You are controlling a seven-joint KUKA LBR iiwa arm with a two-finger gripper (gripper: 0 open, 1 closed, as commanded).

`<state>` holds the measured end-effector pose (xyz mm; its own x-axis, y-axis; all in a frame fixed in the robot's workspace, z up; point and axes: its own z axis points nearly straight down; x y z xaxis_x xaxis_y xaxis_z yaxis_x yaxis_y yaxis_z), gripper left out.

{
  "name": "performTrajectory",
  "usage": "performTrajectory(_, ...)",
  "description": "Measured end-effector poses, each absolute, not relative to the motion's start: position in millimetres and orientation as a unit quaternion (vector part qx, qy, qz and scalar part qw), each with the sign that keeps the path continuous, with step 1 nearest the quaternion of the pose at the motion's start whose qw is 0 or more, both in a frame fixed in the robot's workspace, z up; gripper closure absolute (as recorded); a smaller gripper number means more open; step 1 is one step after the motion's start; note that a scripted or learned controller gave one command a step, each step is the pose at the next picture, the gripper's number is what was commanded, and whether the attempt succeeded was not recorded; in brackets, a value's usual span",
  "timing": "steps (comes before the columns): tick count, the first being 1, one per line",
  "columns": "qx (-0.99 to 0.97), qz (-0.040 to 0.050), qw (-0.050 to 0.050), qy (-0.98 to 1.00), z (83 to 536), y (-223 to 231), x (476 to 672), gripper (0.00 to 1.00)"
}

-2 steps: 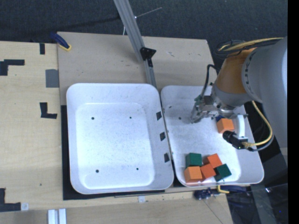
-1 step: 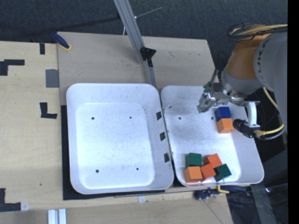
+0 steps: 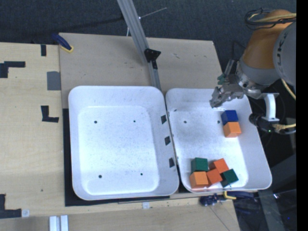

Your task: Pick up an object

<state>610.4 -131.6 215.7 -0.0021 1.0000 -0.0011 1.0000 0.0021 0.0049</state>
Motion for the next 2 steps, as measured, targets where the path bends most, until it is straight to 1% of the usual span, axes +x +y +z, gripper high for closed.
performTrajectory(1,0.705,0.0,-0.001,0.709,208.4,-77.4,621.9,1.0)
performTrajectory(2,0.706,-0.0007,0.0,0.708,204.2,-29.0,627.8,1.0)
